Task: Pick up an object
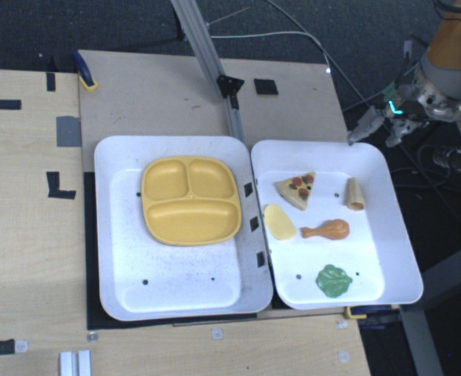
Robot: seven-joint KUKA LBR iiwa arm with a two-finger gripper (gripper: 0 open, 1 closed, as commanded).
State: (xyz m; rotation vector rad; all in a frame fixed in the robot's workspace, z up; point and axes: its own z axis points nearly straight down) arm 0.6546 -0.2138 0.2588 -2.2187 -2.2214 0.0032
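- The gripper [369,125] hangs outside the right bin [399,233], just past its upper right corner, with nothing between its fingers; whether the jaws are released or clenched I cannot tell, because they look small and dark here.
- The things to pick all lie in the right bin: one pizza slice [296,189], one small cone-shaped piece [355,194], one pale yellow oval piece [278,222], one chicken drumstick [328,229] and one green leafy piece [334,280]. That is five things.
- The left bin [117,233] holds one yellow divided plate [190,200].
- Risk, in my judgement: the pizza slice, the oval piece and the drumstick lie near each other, so jaws coming down between them could push a neighbour aside or close on an edge only.
- The oval piece and the pizza slice look flat, so the fingers may slide over them and close on nothing.
- The cone-shaped piece looks round and could roll away when touched.
- The green leafy piece lies well apart from the others, so it seems the safer target.
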